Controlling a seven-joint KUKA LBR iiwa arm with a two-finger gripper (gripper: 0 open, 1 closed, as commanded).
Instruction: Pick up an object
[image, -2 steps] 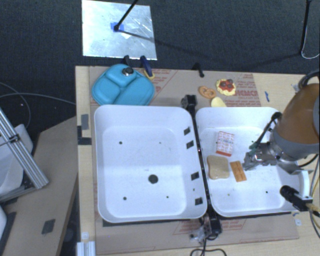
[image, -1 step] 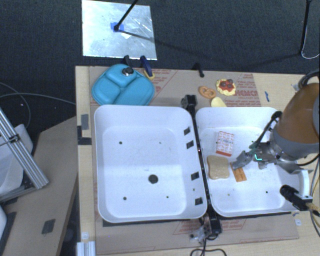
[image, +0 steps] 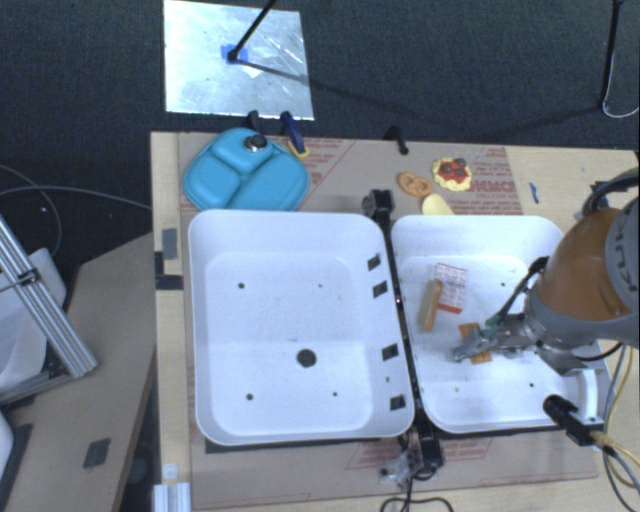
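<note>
In the right bin lie a tan stick, a white packet with red print and a small orange block. My gripper is low over the bin floor, just below the orange block and right of the stick. A bit of orange shows at the gripper's tip, and I cannot make out whether it is held. The grey arm with its orange band reaches in from the right and hides the bin's right side.
The left bin holds a small dark round thing. Behind the bins sit a blue lidded tray, a few small toy foods and a yellow piece. A black divider strip runs between the bins.
</note>
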